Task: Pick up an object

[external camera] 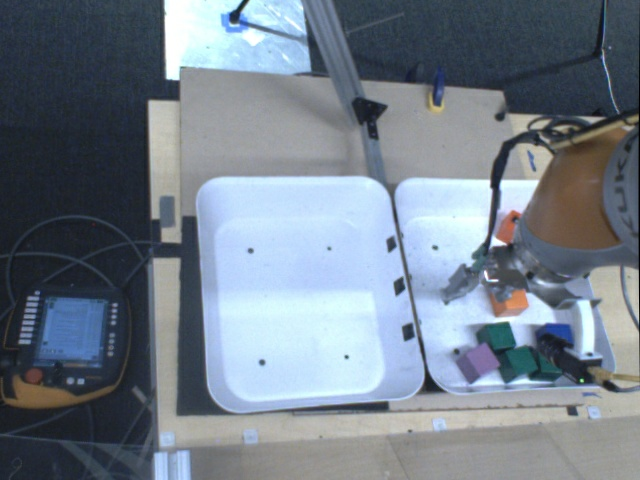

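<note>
The claw [478, 280] is seen low in the right bin [430, 230]; its state cannot be told. An orange block [505, 302] lies just beside it. Green blocks [510, 348] and a purple block [477, 362] are gathered nearer the bin's front edge. The bin is carried on a tan bench [280, 118], ringed by dark carpet [70, 88].

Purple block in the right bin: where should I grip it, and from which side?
Probably from straight above. The purple block lies near the right bin's front wall, its top face clear. A green block touches its far right side, so close the fingers across its left and right faces if room allows. The gripper hangs nearby, behind it.
</note>
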{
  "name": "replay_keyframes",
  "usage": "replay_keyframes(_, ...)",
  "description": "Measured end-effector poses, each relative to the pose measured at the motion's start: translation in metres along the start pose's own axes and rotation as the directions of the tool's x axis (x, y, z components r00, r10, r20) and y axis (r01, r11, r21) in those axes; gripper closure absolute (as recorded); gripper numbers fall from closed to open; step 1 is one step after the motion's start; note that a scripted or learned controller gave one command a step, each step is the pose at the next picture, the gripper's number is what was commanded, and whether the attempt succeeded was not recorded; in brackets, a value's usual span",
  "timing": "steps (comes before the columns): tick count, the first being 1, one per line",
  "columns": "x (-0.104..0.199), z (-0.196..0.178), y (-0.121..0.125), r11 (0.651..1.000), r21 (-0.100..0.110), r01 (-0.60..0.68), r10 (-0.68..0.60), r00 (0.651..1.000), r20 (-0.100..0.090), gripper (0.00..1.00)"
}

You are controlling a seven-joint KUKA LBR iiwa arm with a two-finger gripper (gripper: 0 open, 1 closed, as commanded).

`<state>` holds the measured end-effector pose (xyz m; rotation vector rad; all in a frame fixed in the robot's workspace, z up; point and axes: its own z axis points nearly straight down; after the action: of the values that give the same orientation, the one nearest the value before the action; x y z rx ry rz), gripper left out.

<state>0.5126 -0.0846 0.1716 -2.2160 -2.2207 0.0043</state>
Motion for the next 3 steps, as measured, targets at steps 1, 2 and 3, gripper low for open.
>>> replay_keyframes(1, -0.008, 0.056, 0.005, 1.000, -0.001, -0.001, 0.001, 1.000, 0.000, 0.00)
replay_keyframes(2, -0.008, 0.042, 0.007, 1.000, -0.008, 0.002, -0.002, 1.000, 0.000, 1.00)
replay_keyframes(3, -0.007, -0.001, 0.010, 1.000, -0.012, 0.002, -0.002, 1.000, 0.002, 1.00)
